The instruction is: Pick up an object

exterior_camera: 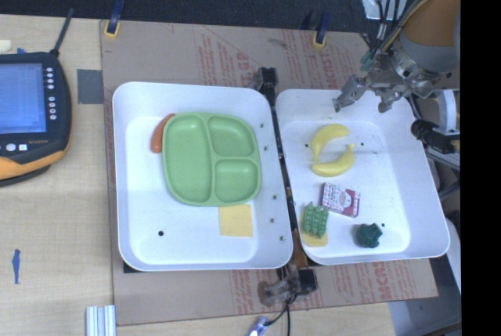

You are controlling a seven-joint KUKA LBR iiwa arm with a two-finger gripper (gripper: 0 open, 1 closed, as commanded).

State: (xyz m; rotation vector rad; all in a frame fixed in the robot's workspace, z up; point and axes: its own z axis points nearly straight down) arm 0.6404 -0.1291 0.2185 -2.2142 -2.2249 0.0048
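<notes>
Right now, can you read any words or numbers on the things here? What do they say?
None can be read.
Cardboard sheet under the bins: rows of red print, too blurred to read.
Small red and white carton: a printed face, too small to read.
Pendant at the left: blue screen and buttons, nothing legible.

Two white bins [125, 170] [423, 193]. One green divided plate [211, 158], two bananas [327, 135] [334, 164], one yellow square [236, 221], one carton [340, 199].
</notes>
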